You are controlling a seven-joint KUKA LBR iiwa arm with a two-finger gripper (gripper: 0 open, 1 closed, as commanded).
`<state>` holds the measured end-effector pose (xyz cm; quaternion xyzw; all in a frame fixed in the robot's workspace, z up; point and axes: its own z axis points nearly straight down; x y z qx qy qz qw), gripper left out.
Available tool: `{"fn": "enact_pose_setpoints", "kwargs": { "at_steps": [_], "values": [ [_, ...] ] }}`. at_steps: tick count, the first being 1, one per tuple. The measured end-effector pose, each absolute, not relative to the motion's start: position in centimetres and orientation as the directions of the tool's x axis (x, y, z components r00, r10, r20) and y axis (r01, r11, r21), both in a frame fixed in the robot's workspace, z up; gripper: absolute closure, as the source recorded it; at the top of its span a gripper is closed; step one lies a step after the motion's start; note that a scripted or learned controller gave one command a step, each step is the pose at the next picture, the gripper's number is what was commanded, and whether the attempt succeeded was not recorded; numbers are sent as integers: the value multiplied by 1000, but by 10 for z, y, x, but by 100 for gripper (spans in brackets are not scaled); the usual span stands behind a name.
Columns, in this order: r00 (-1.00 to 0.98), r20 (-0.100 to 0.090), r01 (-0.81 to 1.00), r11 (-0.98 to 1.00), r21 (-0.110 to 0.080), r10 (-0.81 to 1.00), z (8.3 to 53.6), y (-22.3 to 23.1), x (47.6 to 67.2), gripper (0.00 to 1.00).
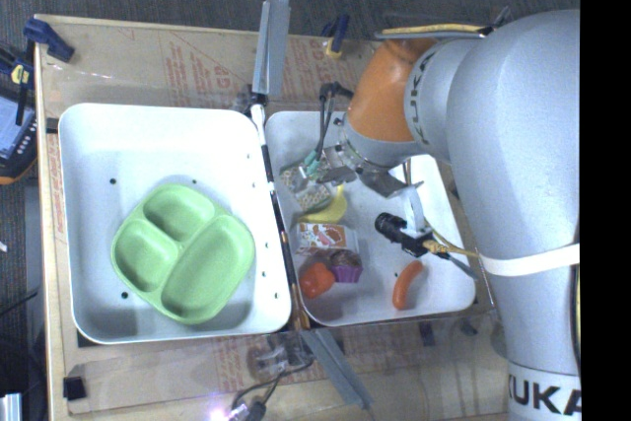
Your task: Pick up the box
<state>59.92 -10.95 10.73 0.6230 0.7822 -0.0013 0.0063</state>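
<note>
White right bin (449,296) holds the box (322,237) near its left wall, about mid-length, tomato (315,281) just beside it. Gripper (314,175) hangs over the bin's far left part (can't tell its opening or any hold). Best descend squarely over the box, avoiding the banana (330,205).
</note>
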Motion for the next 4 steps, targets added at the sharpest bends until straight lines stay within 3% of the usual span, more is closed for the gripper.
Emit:
{"fn": "enact_pose_setpoints", "kwargs": {
  "at_steps": [1, 2, 3, 4],
  "values": [
    [-285, 0, 958, 285, 0, 958, 193, -54, 657, 100],
    [-409, 0, 912, 409, 1, 912, 101, -123, 642, 100],
    [-561, -1, 828, 561, 1, 828, 283, -72, 657, 100],
    [-633, 2, 774, 633, -1, 774, 245, -36, 628, 100]
  ]
}}
